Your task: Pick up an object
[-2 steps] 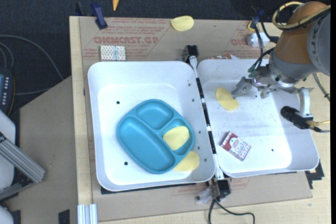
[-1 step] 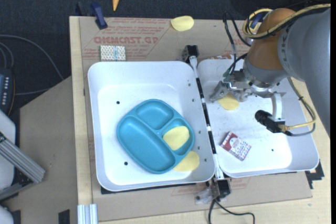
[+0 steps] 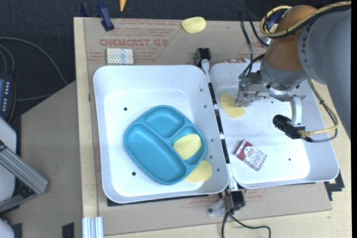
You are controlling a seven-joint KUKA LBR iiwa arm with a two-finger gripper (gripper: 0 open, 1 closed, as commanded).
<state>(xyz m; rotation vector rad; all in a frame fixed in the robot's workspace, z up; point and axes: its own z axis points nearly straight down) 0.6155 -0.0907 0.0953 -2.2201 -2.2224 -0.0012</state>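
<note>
The camera view looks down on a brown bench (image 3: 156, 36) carrying two shallow white bins side by side. The left bin (image 3: 111, 92) fills the middle of the bench; the right bin (image 3: 312, 159) sits against it toward the bench's right edge, the two rims touching along a dark seam. The grey arm (image 3: 329, 42), with its orange band (image 3: 287, 42), reaches over the right bin from the right side.

In the left bin a blue divided tray (image 3: 153, 145) lies at a slant. A yellow piece (image 3: 187, 145) rests in the tray's compartment nearest the right bin, and another yellow piece (image 3: 198, 172) lies on the bin floor just beside the tray, near the bench's front edge.

The claw (image 3: 244, 98) is down in the right bin near the seam, at the rear of that bin. Its tips are at the edge of a flat yellow disc (image 3: 231, 107) on the bin floor; whether it grips anything cannot be told from here. A small red and white packet (image 3: 250, 155) lies well apart, toward the front of the right bin.

On the bare bench behind the bins sit a yellow lump (image 3: 193, 24) near the rear edge and a small patterned square (image 3: 120, 56) just behind the left bin
</note>
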